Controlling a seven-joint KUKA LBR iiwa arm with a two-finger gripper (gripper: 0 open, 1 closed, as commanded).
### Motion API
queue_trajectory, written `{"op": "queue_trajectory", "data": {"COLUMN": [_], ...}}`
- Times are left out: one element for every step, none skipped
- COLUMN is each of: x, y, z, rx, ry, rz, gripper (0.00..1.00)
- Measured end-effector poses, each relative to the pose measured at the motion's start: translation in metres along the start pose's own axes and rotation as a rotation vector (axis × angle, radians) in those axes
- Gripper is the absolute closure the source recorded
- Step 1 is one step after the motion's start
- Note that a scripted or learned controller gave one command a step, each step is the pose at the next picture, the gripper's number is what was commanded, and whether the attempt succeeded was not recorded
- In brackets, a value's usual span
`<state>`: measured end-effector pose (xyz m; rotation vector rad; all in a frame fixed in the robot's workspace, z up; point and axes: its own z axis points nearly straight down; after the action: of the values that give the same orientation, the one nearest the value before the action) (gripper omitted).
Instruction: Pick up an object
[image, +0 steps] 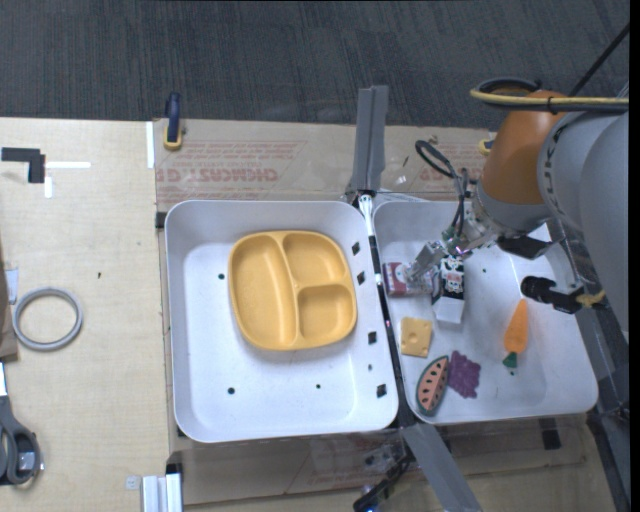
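Writing: I read mirrored red print on the cardboard (260, 172); unreadable.
Gripper (448, 285): I cannot tell its grip; it hangs above the right bin (560, 395).
Objects: cheese wedge (416, 336), watermelon slice (431, 385), purple grapes (463, 373), carrot (516, 328).
Left bin (200, 390): glossy yellow divided plate (292, 290).

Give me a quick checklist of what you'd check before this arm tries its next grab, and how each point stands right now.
1. Gripper sits over the right bin, where the loose things lie: ok.
2. Something clamped between its fingers: cannot tell.
3. Targets in plain sight, namely cheese wedge, watermelon slice, grapes, carrot: ok.
4. Carrot lies apart from its neighbours: ok.
5. Watermelon slice and grapes lie close together, so a clean single grab is doubtful: not ok.
6. Yellow divided plate in the left bin is out of the arm's way: ok.
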<state>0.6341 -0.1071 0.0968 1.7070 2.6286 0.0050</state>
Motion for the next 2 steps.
{"op": "queue_trajectory", "data": {"x": [-0.041,-0.023], "y": [-0.013,-0.041], "z": [-0.001,0.000], "rx": [-0.002,-0.001], "ry": [-0.003,0.001], "rz": [0.040,0.610], "gripper": [0.00,0.00]}}
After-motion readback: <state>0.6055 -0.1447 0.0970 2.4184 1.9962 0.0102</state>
